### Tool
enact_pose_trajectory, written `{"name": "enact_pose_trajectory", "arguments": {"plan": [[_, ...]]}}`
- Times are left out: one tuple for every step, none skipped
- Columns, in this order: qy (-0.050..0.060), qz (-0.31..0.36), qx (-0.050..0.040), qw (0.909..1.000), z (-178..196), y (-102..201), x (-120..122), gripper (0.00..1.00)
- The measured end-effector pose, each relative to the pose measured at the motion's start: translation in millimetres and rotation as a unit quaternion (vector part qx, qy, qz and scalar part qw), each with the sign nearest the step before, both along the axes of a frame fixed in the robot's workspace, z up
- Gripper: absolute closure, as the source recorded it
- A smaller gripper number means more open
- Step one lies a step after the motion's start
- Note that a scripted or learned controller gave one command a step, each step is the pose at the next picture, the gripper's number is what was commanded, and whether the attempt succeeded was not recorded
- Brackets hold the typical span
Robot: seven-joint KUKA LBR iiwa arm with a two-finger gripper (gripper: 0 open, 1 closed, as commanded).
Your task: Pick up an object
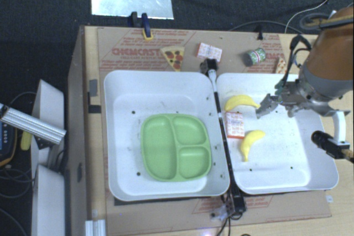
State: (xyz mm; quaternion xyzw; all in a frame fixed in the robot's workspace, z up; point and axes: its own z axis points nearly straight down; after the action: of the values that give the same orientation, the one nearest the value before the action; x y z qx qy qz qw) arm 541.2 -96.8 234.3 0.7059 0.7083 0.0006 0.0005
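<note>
The right bin (pixel 310 174) holds two yellow bananas: one (pixel 241 101) near its back left and another (pixel 250 141) curved near the middle. A red and white packet (pixel 235 124) lies between them against the left wall. My gripper (pixel 278 108) hangs over the back of the right bin, just right of the upper banana. It is open, with nothing between its fingers. One finger (pixel 265 106) points toward that banana without touching it.
A green divided plate (pixel 177 147) sits in the left bin (pixel 121 96). Behind the bins on the cardboard lie a toy pizza slice (pixel 173 57), a small card packet (pixel 209 51) and a small can (pixel 255 56). A black part (pixel 326 143) of the arm overhangs the right bin's right edge.
</note>
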Motion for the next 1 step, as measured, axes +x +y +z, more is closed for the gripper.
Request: {"name": "enact_pose_trajectory", "arguments": {"plan": [[0.001,-0.001,0.0,1.0,-150.4,-4.5,-7.7,0.0]]}}
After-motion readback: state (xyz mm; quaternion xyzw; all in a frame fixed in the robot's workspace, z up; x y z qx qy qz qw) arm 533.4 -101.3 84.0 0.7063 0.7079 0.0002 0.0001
